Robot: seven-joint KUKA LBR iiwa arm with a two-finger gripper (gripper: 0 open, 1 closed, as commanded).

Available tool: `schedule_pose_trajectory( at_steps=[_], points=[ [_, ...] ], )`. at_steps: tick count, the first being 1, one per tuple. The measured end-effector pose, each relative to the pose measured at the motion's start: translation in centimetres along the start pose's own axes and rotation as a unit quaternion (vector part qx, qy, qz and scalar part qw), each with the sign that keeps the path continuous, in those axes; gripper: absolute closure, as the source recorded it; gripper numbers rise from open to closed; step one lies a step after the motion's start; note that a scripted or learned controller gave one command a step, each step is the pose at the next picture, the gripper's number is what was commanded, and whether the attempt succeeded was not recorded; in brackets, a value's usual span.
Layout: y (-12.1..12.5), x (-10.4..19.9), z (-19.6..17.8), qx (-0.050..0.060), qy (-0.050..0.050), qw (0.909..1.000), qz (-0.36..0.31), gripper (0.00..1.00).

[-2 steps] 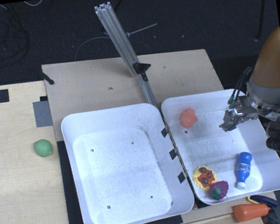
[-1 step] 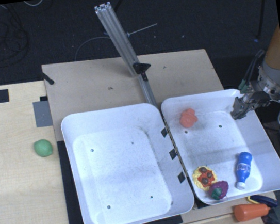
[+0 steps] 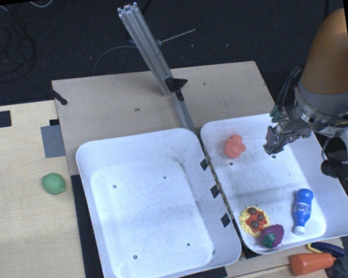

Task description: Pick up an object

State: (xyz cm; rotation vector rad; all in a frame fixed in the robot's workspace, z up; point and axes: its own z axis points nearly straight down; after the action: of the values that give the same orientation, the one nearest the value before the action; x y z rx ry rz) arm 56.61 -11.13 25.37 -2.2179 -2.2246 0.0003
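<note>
the end effector (image 3: pixel 277 142) hangs over the upper part of the right bin (image 3: pixel 342 220), dark and seen from above at a slant, so whether it is spread or closed cannot be told, and nothing shows in its grasp. the likeliest target is the orange-pink lump (image 3: pixel 233 146), which lies alone near the bin's upper left, just beside the end effector and apart from the other pieces, so it looks the easiest to reach cleanly. the rest of the bin's load sits along the lower edge: a blue bottle (image 3: pixel 302 210) lying tilted, a yellow toy with dark spots (image 3: pixel 253 219) and a purple piece (image 3: pixel 273 236) touching or nearly touching it, a crowding that would make a grasp there harder. the left bin (image 3: pixel 93 160) sits flush against the right one, probably as the place to drop a pick. out on the bench (image 3: pixel 16 210) a green ball (image 3: pixel 54 183) rests well apart from both bins, and an orange object (image 3: pixel 312 261) lies just below the right bin.
</note>
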Motion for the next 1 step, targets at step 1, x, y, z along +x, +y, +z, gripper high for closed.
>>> schedule_pose_trajectory(
  at_steps=[1],
  points=[
    [-0.39, 4.69, -0.28, 0.000, 0.001, 1.0000, 0.000, 1.00]
  ],
)
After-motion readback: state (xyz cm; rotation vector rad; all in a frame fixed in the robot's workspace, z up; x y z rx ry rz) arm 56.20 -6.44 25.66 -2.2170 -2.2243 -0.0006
